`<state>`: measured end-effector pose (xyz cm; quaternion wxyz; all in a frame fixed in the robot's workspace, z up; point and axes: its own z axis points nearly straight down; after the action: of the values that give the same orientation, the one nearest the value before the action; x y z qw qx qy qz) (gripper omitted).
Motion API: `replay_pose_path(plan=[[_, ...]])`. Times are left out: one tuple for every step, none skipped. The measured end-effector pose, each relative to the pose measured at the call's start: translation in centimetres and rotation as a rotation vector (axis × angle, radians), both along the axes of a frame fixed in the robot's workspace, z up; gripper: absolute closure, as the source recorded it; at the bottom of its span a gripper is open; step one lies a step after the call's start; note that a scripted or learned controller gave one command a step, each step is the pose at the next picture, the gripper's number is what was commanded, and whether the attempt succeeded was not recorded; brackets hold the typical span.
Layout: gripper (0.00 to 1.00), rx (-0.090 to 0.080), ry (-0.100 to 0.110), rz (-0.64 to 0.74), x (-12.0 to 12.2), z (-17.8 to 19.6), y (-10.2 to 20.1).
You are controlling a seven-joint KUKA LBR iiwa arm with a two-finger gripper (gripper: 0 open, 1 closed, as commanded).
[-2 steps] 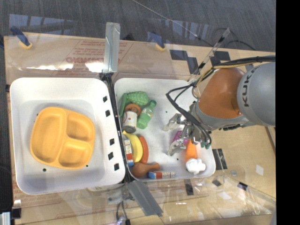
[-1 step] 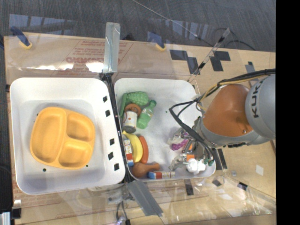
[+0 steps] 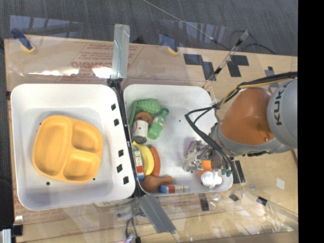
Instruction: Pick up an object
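Note:
My gripper [image 3: 198,161] hangs low in the right bin [image 3: 174,97], near its front right corner, under the arm's orange band. A white object [image 3: 210,178] lies just below the gripper by the bin's rim. Along the bin's left side lie a green textured toy [image 3: 147,107], a green bottle [image 3: 157,124], a small can [image 3: 140,130], a banana [image 3: 147,158], a brown drumstick-shaped piece [image 3: 154,181] and a marker-like tube [image 3: 173,189]. These lie well to the gripper's left.
The left bin [image 3: 23,100] holds a yellow divided plate [image 3: 67,148]. A grey divider strip [image 3: 120,49] runs up between the bins. Black cables [image 3: 200,118] loop from the arm over the right bin's right half.

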<state>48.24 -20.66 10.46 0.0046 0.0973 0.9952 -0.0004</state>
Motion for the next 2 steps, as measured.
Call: replay_pose_path(plan=[[1.00, 0.001, 0.000, -0.417, 5.18, 19.96, -0.40], [0.00, 0.002, 0.006, -0.417, 5.11, 19.66, -0.37]])
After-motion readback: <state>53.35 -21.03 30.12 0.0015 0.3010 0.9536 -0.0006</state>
